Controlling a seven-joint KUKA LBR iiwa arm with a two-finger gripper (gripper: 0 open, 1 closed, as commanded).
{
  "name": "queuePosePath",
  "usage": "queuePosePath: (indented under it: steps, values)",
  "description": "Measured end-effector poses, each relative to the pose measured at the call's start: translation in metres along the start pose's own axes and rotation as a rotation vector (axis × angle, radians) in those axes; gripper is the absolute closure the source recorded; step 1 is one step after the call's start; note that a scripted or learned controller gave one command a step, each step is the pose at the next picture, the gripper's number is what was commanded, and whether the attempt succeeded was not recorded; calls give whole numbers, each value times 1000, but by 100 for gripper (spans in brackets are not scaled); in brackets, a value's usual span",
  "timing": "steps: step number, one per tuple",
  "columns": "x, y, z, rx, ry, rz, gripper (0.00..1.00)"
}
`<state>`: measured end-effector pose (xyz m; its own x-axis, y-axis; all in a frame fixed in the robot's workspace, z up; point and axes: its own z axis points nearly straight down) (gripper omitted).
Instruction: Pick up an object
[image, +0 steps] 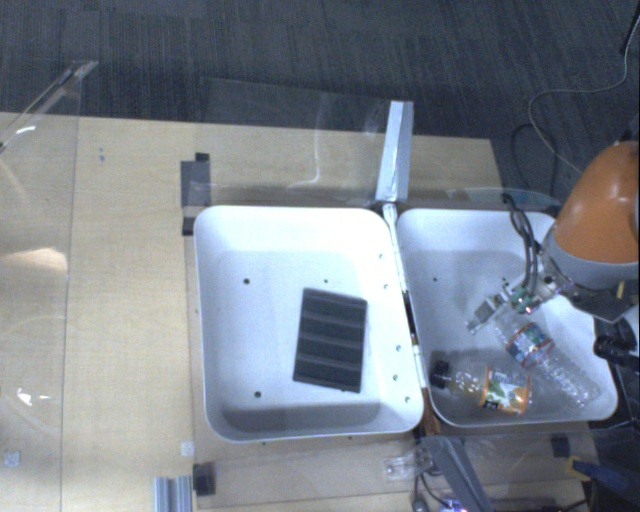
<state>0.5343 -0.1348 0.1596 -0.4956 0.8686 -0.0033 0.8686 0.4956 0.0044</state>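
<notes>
Dark ribbed rectangular pad (331, 339) flat near left white bin's (220, 300) centre. Two clear plastic bottles (480, 386) along right white bin's (440, 250) front edge. Gripper (507, 305) low over that bin's middle; finger state indeterminable.

1. A dark grey ribbed rectangular pad (331, 339) lies flat in the left shallow white bin (230, 250).
2. In the right shallow white bin (450, 250), two clear plastic bottles lie: one black-capped with an orange label (480, 385), another (548, 360) just beside.
3. The gripper (510, 302) hangs above them.
</notes>
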Motion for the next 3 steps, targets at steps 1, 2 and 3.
queuePosePath:
  steps: [1,2,3]
  values:
    - [-42,-42,70,-5,-6,41,0]
    - [-26,-6,-42,-3,-3,-34,0]
    - [-33,-50,65,-2,-1,-101,0]
